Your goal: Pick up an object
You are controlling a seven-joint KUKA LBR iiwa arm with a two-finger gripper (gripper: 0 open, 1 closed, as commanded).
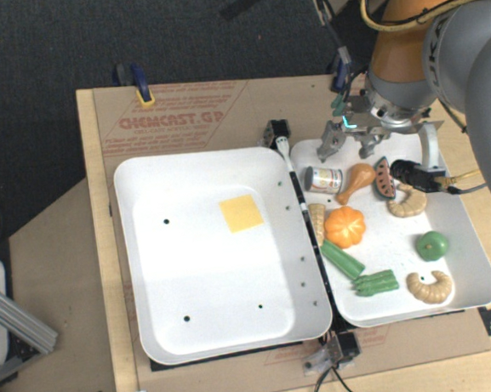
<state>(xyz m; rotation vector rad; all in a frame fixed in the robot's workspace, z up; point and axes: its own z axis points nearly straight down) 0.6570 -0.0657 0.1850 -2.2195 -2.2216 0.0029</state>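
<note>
Objects for picking lie almost all in the right bin [483, 272], which sits touching the left bin [141, 268] along a shared inner rim. No single target is named, so any item qualifies.

Nearest the camera in the right bin: a tan ridged piece [430, 286] by the near rim, a green bean-like item [374, 284] beside it, and a second green stick [342, 259] lying at a slant toward the divider. Farther in come a green round item [432, 244] and an orange pumpkin-shaped item [345, 227], the latter touching a pale ribbed piece [318, 219] pressed against the divider. Beyond these lie a second tan ridged piece [408, 205], a watermelon-slice shape [384, 178], a tan drumstick shape [356, 179] and a small can on its side [322, 178].

The left bin bears one item, a flat yellow square [242, 212], well apart from everything else.

The gripper [349, 142] hangs over the far end of the right bin, near the can and the drumstick shape. Its two fingers stand spread apart with nothing between them. This placement suggests an approach toward the far cluster, where items crowd together and a clean grasp looks harder.

The wrist covers the far rim of the right bin. A black part [414, 174] by the watermelon-slice shape is too unclear to identify.
</note>
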